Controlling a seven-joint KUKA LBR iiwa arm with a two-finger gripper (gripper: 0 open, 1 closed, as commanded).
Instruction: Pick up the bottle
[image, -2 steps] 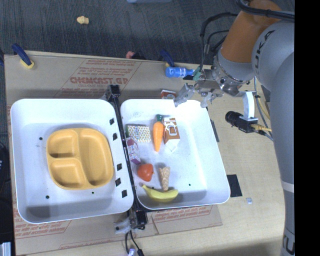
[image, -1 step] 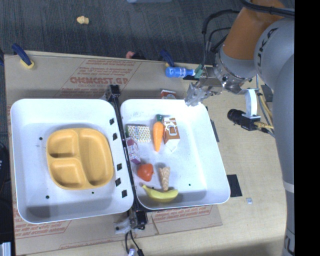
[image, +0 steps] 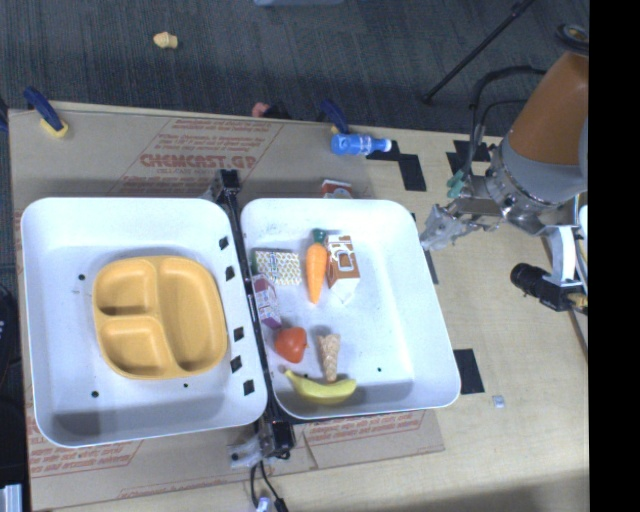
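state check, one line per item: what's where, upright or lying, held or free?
bottle: lying on bench behind right bin, free
claw: outside right bin's right rim, holds nothing
carrot: lying in right bin
carton: lying beside carrot
banana: lying at right bin's front
tomato: in right bin
yellow tray: flat in left bin

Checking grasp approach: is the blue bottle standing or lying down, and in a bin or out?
Lying down, out: the small blue plastic bottle rests on its side on the bench, beyond the right white bin.
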